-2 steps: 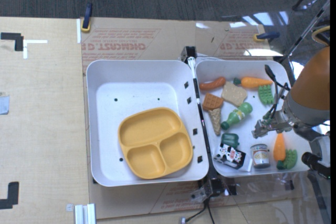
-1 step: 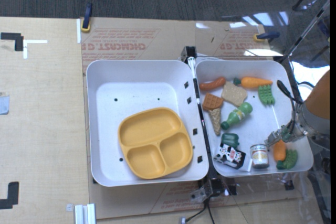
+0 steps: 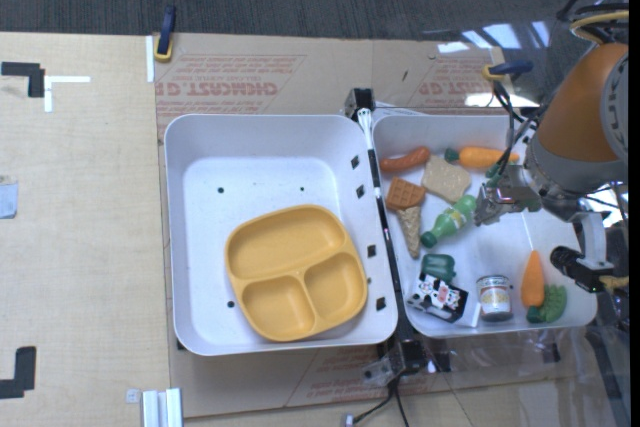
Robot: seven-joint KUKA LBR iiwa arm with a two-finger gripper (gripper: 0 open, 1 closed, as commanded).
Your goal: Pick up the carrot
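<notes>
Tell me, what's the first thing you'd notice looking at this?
Probably the big yellow tray with three sections, sitting alone in the left white bin. Next, the right bin crowded with toy food: two carrots, one carrot at the far edge and another at the near right corner, plus a green bottle. The gripper hangs just right of that bottle.

Showing red mirrored print along the flat brown cardboard sheet (image 3: 262, 75) behind the bins, reading backwards roughly as "CHEMIST GR", uncertain. Repeating fainter red print on the cardboard near the front edge (image 3: 340, 372), too blurred for reading. Bearing a label on the small can (image 3: 494, 297), illegible.
</notes>
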